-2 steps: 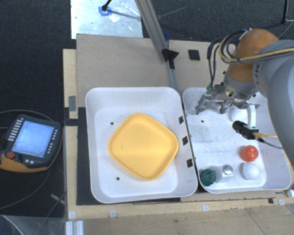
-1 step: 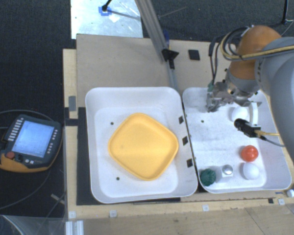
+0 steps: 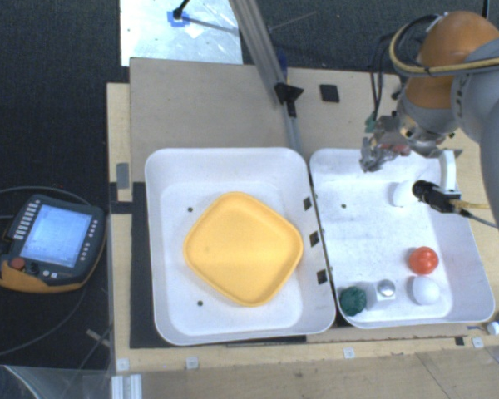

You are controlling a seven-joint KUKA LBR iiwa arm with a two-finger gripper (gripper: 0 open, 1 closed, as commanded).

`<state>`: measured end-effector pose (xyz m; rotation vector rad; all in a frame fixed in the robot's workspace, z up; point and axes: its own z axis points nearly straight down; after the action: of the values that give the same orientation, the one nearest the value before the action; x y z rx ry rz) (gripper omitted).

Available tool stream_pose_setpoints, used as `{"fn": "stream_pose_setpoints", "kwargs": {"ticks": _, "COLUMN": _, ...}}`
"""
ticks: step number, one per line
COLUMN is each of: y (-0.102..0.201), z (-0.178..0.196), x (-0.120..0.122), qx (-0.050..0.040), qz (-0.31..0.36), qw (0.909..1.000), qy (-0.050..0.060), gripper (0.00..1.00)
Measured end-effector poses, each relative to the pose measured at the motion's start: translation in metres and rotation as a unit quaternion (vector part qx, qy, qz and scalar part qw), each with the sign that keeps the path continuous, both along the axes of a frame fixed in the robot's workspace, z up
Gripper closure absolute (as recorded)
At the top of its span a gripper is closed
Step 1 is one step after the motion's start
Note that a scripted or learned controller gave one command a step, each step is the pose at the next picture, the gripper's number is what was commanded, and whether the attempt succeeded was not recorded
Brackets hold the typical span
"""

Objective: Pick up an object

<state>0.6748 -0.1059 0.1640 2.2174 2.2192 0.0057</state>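
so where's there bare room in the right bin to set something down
The right bin has a wide bare patch in its middle and left, between the hinge side and the orange ball. Its front edge is crowded: green object, small metal piece, white ball. The gripper hangs over the back left corner.

Two shallow white bins sit side by side, a left bin [image 3: 162,223] and a right bin [image 3: 349,223]. One yellow square plate [image 3: 243,248] lies in the left. The right holds five small things: one orange ball [image 3: 422,260], two white balls [image 3: 425,290] [image 3: 399,194] (the farther looks smaller), one dark green ball [image 3: 353,298], one small silver object [image 3: 385,288].
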Motion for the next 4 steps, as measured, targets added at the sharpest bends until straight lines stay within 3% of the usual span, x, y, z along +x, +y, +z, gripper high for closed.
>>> {"fn": "stream_pose_setpoints", "kwargs": {"ticks": 1, "y": 0.006, "z": 0.059, "x": -0.006, "qx": 0.0001, "qz": 0.0, "qw": 1.0, "qy": 0.0, "gripper": 1.0}}
{"fn": "stream_pose_setpoints", "kwargs": {"ticks": 2, "y": 0.006, "z": 0.087, "x": -0.005, "qx": 0.0003, "qz": 0.0, "qw": 1.0, "qy": 0.001, "gripper": 1.0}}
{"fn": "stream_pose_setpoints", "kwargs": {"ticks": 4, "y": 0.103, "z": 0.063, "x": -0.041, "qx": 0.0007, "qz": 0.002, "qw": 1.0, "qy": 0.003, "gripper": 1.0}}
